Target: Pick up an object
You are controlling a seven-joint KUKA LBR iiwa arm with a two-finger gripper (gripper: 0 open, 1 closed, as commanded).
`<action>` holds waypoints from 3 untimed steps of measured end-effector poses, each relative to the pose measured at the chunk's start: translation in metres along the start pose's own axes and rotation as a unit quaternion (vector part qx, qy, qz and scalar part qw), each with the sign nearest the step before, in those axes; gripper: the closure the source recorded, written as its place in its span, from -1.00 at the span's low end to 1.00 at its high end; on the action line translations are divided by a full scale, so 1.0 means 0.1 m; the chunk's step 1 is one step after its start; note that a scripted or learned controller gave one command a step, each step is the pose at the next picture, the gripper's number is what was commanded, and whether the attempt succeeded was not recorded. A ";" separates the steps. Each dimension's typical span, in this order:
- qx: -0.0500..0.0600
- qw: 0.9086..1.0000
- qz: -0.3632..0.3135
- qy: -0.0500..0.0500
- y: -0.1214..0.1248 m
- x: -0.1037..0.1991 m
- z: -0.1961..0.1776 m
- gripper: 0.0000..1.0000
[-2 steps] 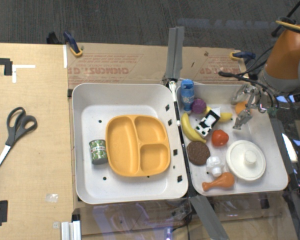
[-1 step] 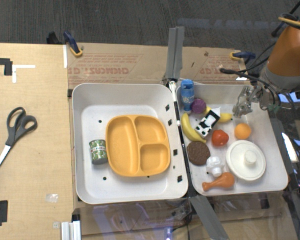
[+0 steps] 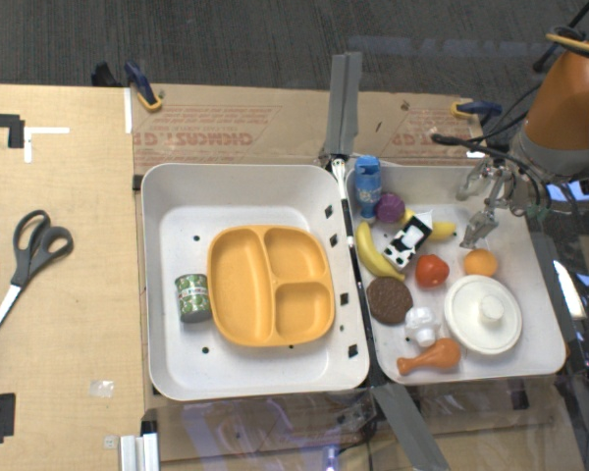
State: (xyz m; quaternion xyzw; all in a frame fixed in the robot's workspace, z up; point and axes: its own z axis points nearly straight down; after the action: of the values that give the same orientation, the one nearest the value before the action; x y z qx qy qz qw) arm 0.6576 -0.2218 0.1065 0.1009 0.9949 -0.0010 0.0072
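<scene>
The end effector (image 3: 487,212) is seen released and holding nothing, above an orange (image 3: 480,262) near the right bin's (image 3: 550,292) far right corner.

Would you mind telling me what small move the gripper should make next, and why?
Probably a short descent toward the orange fruit. The gripper hangs just above it in the right bin with nothing between its fingers, and the fruit sits apart from the tomato and white lid.

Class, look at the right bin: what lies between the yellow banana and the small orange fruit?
In the camera view, between the yellow banana and the small orange fruit sit a black-and-white cow toy and a red tomato.
</scene>
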 end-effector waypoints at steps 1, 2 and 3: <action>0.000 0.996 0.094 0.005 0.13 0.68 0.12 -1.00; 0.000 0.990 0.138 0.006 0.68 0.78 0.13 -1.00; 0.001 0.984 0.179 0.006 0.44 1.91 0.12 -1.00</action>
State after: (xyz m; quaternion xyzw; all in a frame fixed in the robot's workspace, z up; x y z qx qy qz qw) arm 0.4795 -0.1399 0.0921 0.2776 0.9607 0.0002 0.0011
